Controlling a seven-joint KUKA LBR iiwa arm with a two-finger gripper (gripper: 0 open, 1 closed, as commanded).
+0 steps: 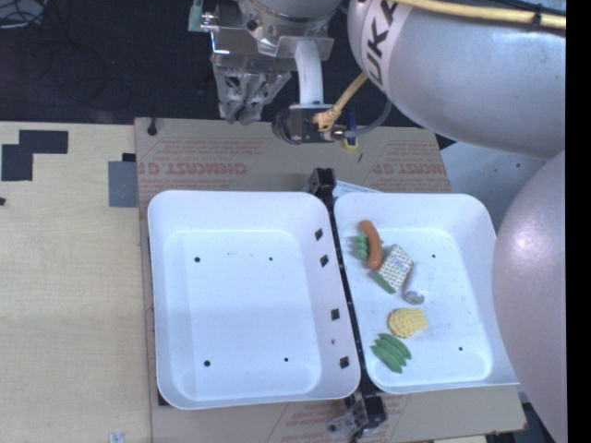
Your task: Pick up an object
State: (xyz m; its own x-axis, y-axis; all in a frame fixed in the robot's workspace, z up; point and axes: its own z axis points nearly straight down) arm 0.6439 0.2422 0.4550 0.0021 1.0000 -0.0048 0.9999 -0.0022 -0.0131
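The right bin (462, 215) holds several small items: an orange sausage-shaped piece (371, 243), a pale checkered block (396, 267), a small grey piece (413, 295), a yellow corn-like piece (406, 322) and green pods (390, 352), plus a green bit (357, 245) by the sausage. My gripper (245, 109) hangs high above the bench's far edge, beyond the left bin (185, 212), far from all the items. Its fingers point down, close together, with nothing between them.
A black divider clip strip (334, 284) runs between the two bins. Brown cardboard (222, 160) lies under the bins. The big grey arm (462, 53) fills the upper right, above the right bin's far corner. A pale wooden bench top (65, 293) extends left.
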